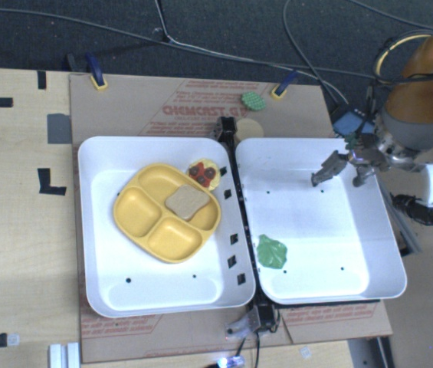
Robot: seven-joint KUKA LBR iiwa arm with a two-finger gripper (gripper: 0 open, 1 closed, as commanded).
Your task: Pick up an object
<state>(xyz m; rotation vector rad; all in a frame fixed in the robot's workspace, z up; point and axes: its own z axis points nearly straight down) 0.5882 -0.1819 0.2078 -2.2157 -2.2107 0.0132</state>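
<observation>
I see the pincer [344, 171] spread open, gripping nothing, over the right bin [369, 282]'s smooth floor, crinkly green lump [271, 252] lying below-left of it.

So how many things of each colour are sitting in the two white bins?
Yellow: 1, the divided tray in the left bin
Tan: 1, the bread slice on that tray
Red: 1, the small red piece at the tray's upper edge
Green: 1, the leafy piece in the right bin
Total: 4
</observation>
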